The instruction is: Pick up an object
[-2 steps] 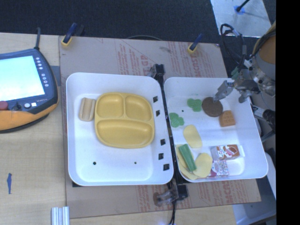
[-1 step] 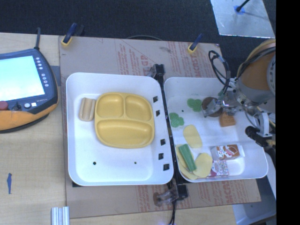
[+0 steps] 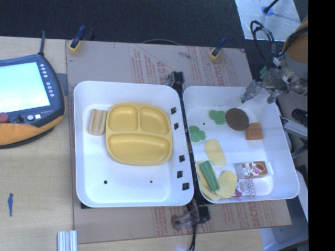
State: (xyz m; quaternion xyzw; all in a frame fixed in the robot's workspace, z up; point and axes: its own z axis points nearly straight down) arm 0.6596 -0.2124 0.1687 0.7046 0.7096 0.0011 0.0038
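Gripper [image 3: 260, 91] above right bin's [image 3: 280, 140] far rim, jaws spread, nothing between them. Risk: descending here strikes rim; brown disc [image 3: 237, 118] lies flat and may slip.

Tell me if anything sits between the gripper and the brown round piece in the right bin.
Nothing visible does. The gripper hangs over the right bin's far right corner, and the brown round piece lies just below and left of it, with bare white floor between. The orange block sits off to the side.
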